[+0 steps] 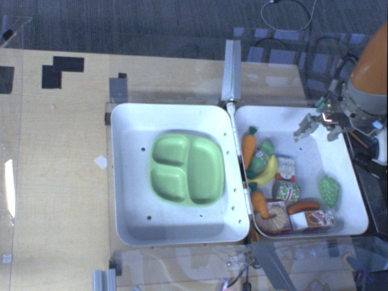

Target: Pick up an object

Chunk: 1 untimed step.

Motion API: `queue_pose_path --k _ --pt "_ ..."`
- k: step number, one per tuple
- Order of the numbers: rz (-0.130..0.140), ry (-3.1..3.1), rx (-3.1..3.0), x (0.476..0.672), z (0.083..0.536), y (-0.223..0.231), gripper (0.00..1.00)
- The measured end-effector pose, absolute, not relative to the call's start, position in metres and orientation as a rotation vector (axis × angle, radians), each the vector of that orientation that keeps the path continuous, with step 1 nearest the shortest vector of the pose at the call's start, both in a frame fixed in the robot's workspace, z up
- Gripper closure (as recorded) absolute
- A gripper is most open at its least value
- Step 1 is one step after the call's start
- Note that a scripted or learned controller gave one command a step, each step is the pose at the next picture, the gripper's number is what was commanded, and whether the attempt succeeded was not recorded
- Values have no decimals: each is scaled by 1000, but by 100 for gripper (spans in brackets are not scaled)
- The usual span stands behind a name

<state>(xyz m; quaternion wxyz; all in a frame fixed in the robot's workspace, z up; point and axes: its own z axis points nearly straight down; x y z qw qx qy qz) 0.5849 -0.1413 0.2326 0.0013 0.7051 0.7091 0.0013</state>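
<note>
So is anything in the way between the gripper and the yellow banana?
Nothing visible blocks it. The gripper hangs over the bare upper part of the right bin. The banana lies down and to the left, between a carrot and small packets, with a green toy resting partly on top.

This looks like a robotics lab. A pale wooden bench [54, 162] carries 2 shallow white bins [130, 223] fixed in metal brackets [231, 71]. Black tape marks [60, 71] lie far from the gripper [318, 126], loose cables [291, 11] trail behind it on grey carpet [121, 11], and toy food [267, 168], probably plastic, lies below it.
</note>
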Motion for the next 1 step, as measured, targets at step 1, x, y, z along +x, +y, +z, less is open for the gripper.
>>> queue_pose_path --k 1 --pt "3 2361 2069 534 117 -140 0"
